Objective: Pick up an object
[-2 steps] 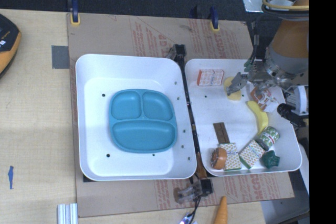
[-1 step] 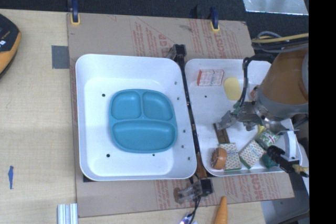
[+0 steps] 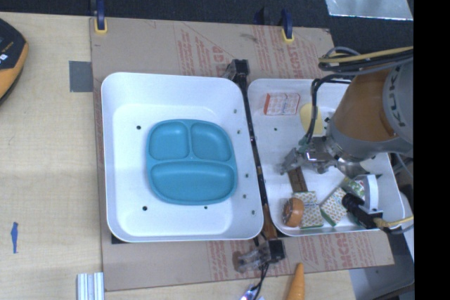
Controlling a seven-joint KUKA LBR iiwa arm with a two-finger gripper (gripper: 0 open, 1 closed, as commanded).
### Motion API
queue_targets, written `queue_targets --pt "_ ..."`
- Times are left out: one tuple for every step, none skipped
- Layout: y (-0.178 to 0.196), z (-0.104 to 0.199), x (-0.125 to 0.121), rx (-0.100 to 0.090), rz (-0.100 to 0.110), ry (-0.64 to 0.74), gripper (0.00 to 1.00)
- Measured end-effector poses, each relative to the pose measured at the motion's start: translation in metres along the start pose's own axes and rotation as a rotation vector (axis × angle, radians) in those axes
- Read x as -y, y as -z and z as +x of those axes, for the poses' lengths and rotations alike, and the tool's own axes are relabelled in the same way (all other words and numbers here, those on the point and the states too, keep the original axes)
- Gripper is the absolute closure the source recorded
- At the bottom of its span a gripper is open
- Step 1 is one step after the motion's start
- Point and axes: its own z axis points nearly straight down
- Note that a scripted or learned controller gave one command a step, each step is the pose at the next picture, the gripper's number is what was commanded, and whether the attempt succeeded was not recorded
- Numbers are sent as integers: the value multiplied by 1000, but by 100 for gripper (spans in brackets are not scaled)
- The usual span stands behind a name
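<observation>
End effector [image 3: 304, 159] low in right bin [image 3: 275, 221] — can't tell its opening or any hold. Risk: clutter near front edge — wrapped burger [image 3: 294, 210], packets [image 3: 330, 209] — it snags two or clips one aside.

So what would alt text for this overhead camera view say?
A grey and orange robot arm reaches into the right white bin, its gripper above small cluttered items. The left bin holds a blue divided plate.

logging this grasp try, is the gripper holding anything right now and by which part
It cannot be told. The gripper is low in the right white bin, above a brown stick-like object, but nothing is seen between its fingers.
</observation>
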Motion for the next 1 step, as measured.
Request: queue_targets --pt "13 -2 0 2 -1 0 100"
